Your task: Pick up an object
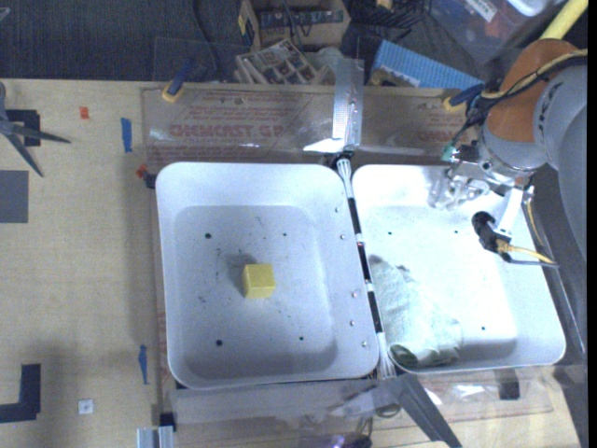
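yellow block sits mid left bin, alone; looks small, rigid, light, flat-sided, so pinch across two opposite faces; rolled cloth in right bin is soft, bunch it mid-roll; jaws over right bin's far edge, can't tell their state

High slanted view over both bins
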`<control>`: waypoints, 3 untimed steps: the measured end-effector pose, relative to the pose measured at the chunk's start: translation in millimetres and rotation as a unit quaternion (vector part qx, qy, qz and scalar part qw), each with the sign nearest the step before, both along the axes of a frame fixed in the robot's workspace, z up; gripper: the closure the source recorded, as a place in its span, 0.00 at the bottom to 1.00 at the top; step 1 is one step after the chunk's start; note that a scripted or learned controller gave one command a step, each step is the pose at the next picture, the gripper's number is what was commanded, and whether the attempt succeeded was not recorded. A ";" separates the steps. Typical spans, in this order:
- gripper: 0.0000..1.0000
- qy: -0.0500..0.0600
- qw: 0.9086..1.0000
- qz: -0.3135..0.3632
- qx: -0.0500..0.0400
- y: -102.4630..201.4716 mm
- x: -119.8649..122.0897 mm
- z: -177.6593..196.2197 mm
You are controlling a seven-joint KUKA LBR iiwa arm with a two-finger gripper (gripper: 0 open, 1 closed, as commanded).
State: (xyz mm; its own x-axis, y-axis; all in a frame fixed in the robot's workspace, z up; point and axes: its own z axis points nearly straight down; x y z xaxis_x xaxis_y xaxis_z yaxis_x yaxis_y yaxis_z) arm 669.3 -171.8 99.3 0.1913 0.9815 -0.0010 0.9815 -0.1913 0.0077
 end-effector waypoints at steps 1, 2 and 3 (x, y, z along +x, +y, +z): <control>1.00 0.003 0.999 -0.039 0.001 -18.7 -68.7 122.4; 1.00 0.002 0.978 -0.207 0.001 -7.0 -33.6 108.2; 1.00 0.002 0.930 -0.367 0.002 -34.0 -28.8 124.6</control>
